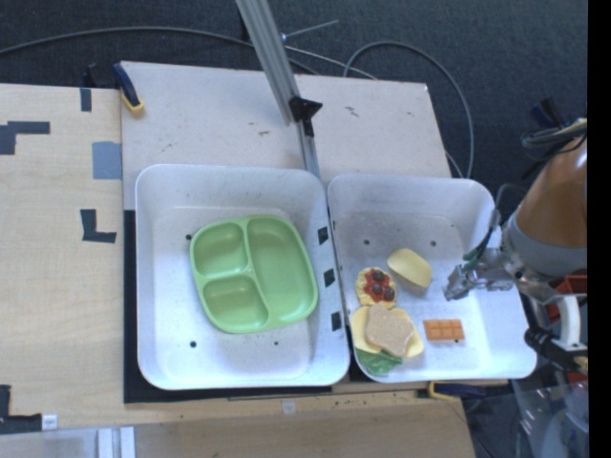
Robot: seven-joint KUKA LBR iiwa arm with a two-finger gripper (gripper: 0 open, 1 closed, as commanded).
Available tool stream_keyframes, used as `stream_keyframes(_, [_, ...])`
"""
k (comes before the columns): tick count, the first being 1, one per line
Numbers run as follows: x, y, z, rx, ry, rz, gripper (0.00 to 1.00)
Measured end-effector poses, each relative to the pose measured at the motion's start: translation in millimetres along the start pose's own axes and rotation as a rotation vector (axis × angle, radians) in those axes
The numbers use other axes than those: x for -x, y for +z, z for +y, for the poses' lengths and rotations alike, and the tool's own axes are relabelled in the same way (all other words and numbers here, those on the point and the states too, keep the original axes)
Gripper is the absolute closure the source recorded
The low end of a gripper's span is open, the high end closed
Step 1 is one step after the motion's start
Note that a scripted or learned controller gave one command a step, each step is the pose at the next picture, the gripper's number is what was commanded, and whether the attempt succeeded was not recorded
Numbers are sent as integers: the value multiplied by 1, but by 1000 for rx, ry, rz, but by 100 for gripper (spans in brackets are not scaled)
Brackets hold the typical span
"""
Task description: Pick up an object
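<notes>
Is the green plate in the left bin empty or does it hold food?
Empty: the green plate shows three bare compartments.

This looks like a robotics lab. A pale wooden bench [57, 256] marked with grey tape carries two white bins [153, 284], a metal pole [267, 41] is clamped above them, loose cables [410, 60] trail across dark carpet [477, 17], and toy food [387, 332] lies beside a robot arm [558, 208].

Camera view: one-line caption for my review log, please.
Gripper hovers in the right bin near toy food pieces; green divided plate sits in the left bin.
</notes>
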State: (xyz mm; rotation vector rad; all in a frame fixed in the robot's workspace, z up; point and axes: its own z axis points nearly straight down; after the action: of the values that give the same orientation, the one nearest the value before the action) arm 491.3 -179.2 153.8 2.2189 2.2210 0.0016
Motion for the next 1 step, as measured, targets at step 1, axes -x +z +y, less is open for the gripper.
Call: stream_keyframes(1, [-2,-43,4,1,-1,0,100])
